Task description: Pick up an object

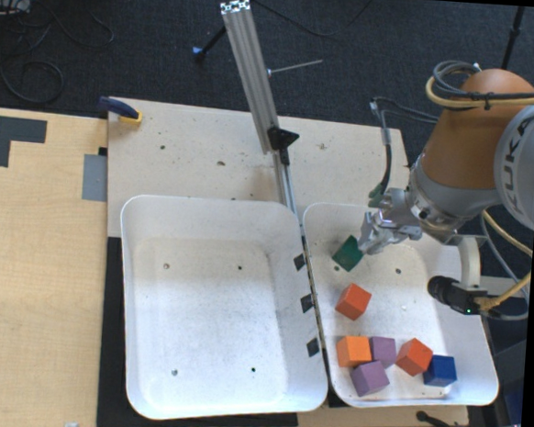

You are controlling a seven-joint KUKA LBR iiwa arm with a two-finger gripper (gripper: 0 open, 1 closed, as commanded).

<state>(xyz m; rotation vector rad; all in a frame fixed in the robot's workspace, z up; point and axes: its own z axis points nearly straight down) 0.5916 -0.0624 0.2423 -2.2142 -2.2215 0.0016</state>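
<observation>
Purple cube (369,377) is left low in the right bin (474,385), while the green block (348,253) seems pinched by the claw (368,242), best raised straight and slowly.

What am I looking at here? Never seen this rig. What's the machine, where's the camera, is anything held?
One fixed camera looks down at a slant on a bench with two shallow white bins. The left bin sits beside the right bin. The grey and orange robot arm reaches in from the right; its hand hangs over the right bin. A green block sits at its fingertips, seemingly gripped and lifted, tilted. Loose in the right bin: three orange blocks, two purple, one blue.
</observation>
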